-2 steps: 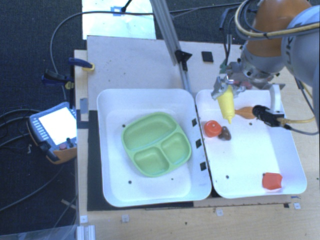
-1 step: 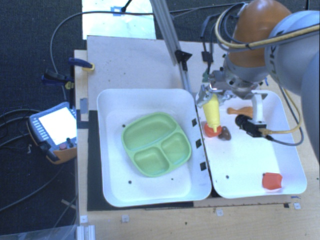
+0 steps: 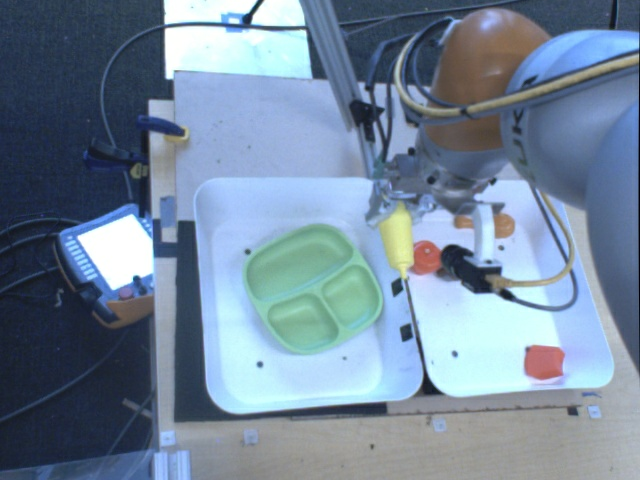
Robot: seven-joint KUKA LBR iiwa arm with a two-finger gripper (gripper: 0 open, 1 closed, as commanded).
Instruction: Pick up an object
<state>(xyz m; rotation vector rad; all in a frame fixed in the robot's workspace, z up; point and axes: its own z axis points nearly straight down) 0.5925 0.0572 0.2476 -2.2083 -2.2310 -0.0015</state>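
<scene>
I see a red block (image 3: 544, 361) in the right bin (image 3: 590, 368), a green tray (image 3: 313, 286) in the left. My tool (image 3: 400, 211) hangs at the divider above a yellow object (image 3: 398, 240); I cannot tell its state.

A dark grey carpeted floor (image 3: 60, 58) is surrounding the bench, and thin black cables (image 3: 125, 43) are lying across it. A pale brown wooden bench top (image 3: 260, 133) is filling the middle, with a bright white sheet (image 3: 230, 33) lying behind it under strong light. Blue and yellow clamps (image 3: 150, 138) are gripping the left edge of the bench. A handheld control pendant with a glowing white screen (image 3: 108, 263) is resting on the floor to the left.
</scene>
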